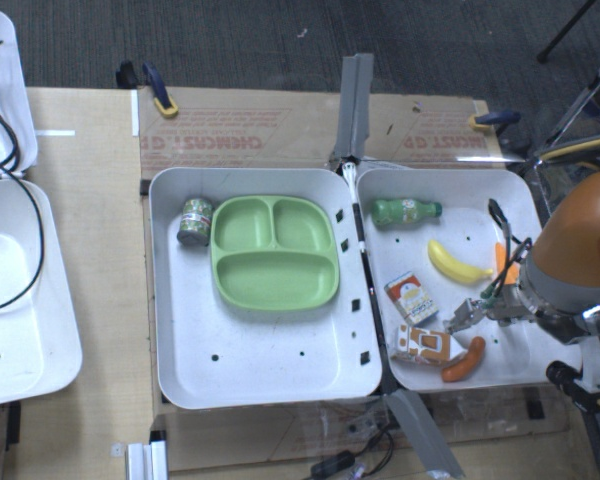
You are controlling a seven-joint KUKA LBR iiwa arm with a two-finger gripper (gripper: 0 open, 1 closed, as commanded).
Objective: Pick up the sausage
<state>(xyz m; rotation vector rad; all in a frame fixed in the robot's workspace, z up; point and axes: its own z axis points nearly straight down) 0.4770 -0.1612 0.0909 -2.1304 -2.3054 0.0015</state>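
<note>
1. from my console i see the sausage point(463, 361) lying at about 5 o'clock in the right bin point(450, 190), tilted, its upper end toward 1 o'clock.
2. the gripper point(465, 315) hangs just above the sausage at its 12 o'clock, near it; nothing sits between the fingers, and i cannot tell whether they are apart or together at this angle.
3. the arm point(578, 258), with its orange band, comes in from 3 o'clock over the right bin's edge.
4. a small brown and white carton point(423, 344) lies at the sausage's 9 o'clock, touching or just beside its lower end; i cannot say which.
5. a second small carton point(411, 297), white with a red and orange print, sits at 11 o'clock of the first one.
6. a banana point(456, 263) lies near the bin's middle, and a green bottle point(405, 210) lies on its side at the bin's 11 o'clock.
7. an orange carrot-like piece point(501, 257) rests at 3 o'clock of the banana, partly hidden by the arm.
8. in the left bin point(270, 373), a green divided plate point(275, 252) sits toward 12 o'clock, with a small can point(194, 221) just beside it at 9 o'clock.
</note>
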